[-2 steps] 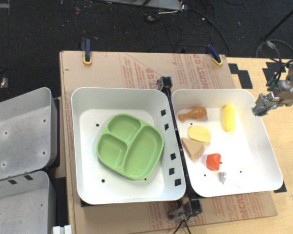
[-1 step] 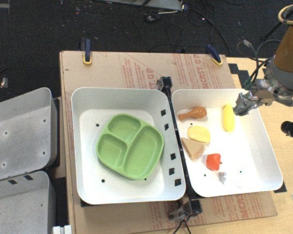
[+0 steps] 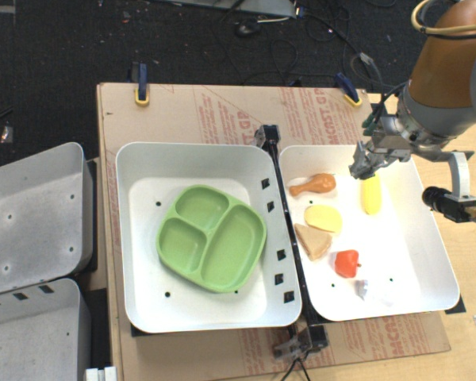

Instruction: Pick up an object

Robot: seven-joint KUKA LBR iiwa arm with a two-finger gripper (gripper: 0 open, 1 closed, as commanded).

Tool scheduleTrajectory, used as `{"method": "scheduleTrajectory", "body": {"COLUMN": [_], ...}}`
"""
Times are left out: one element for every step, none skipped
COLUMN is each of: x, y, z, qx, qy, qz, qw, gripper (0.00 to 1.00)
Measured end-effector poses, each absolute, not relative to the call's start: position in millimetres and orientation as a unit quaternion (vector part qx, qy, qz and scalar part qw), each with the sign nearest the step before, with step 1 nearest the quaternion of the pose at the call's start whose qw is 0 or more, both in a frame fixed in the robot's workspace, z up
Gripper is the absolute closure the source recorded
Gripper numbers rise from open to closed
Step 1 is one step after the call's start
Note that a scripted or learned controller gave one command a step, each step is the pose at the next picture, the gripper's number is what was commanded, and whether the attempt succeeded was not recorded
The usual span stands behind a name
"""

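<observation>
In the camera view, the arm is reaching in from the right, and the gripper (image 3: 370, 165) is hanging over the far part of the right bin (image 3: 428, 280). It is standing just above the upper end of a yellow banana-shaped piece (image 3: 370, 195), and may be touching it. I cannot tell how far the gripper is open, and nothing is showing as held in it.

In my judgement the approach step is going on: the arm is lining up on the yellow piece, and the grasp is not yet done. The next move is probably calling for a lowering over the piece, a closing around its narrow body, then a straight lift.

Counting the right bin: one banana-shaped piece, one brown chicken drumstick (image 3: 314, 184), one pale yellow flat piece (image 3: 324, 217), one tan wedge (image 3: 314, 243), one red piece (image 3: 347, 263), and one small grey-white thing (image 3: 361, 290) that is too small to name. The left bin (image 3: 135, 292) is holding one green divided plate (image 3: 212, 237) with three compartments. There are two bins side by side.
</observation>
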State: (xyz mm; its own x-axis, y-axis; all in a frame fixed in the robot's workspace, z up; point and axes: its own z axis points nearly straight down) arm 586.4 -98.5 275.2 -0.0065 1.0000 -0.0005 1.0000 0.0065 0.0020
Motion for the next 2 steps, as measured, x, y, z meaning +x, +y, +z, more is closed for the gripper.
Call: {"method": "scheduleTrajectory", "body": {"x": [594.1,610.6], "y": [-46.3,-6.4], "z": [259.2,245.4], "qx": [0.705,0.705], "qy": [0.709,0.709], "qz": [-0.0003,0.0002], "qw": [0.0,0.0], "gripper": [1.0,1.0]}}
